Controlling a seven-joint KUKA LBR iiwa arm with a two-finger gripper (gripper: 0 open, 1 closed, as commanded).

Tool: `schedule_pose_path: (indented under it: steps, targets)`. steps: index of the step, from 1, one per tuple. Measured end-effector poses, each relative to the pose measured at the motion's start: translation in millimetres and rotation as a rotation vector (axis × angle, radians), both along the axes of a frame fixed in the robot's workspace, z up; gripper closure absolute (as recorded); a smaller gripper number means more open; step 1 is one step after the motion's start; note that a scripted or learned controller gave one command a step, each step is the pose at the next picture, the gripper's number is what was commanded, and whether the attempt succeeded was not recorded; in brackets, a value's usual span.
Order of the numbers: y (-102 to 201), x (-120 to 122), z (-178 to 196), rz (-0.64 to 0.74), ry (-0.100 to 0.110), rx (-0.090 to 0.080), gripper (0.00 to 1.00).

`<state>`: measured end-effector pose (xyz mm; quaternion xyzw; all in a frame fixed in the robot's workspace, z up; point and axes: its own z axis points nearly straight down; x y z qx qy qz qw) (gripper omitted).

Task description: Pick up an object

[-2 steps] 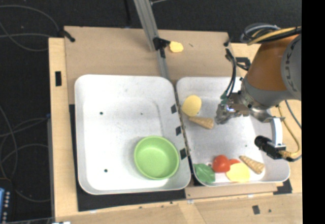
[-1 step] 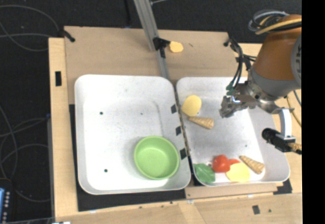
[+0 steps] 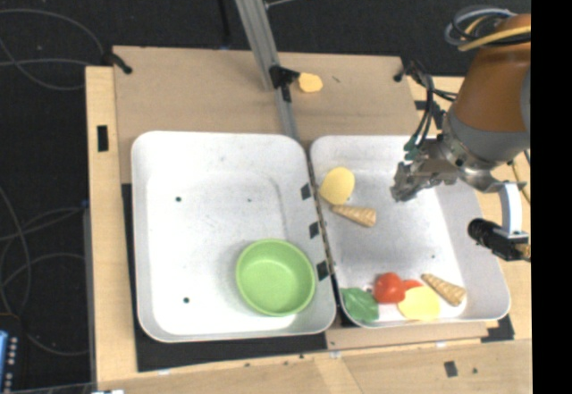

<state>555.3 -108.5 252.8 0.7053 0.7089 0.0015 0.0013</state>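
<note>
The left bin (image 3: 170, 205) holds a light green bowl (image 3: 275, 276), upright, sitting toward the bin's near right corner and close to the divider between the two bins. Behind the bins, on the bare brown bench (image 3: 179, 88), a slanted grey metal post (image 3: 255, 17) comes down to the seam where the bins meet, and a small yellow-orange piece (image 3: 310, 82) lies on the bench just beside its foot. In the right bin (image 3: 384, 240), a round pale yellow object (image 3: 338, 184) rests near the bin's left wall, with a tan cone (image 3: 354, 215) lying on its side just in front of it, touching or nearly touching. Along the near edge of the same bin lies a cluster: a green piece (image 3: 359, 303) in the left corner, a red tomato-like piece (image 3: 390, 288) beside it, a yellow piece (image 3: 418, 304) against that, and a second tan cone (image 3: 444, 289) lying tilted at the right end. The gripper (image 3: 404, 184) hangs over the middle-right part of the right bin, apart from both groups of objects, with nothing seen between its ends; whether it is released or clenched cannot be told from this angle. The grey arm with its orange band (image 3: 496, 88) rises behind it at the right.
</note>
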Motion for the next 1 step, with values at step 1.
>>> schedule_pose_path:
  steps: [1]
  targets:
    - [46.3, -4.8, 6.2, 0.003, 0.002, 0.002, 1.0]
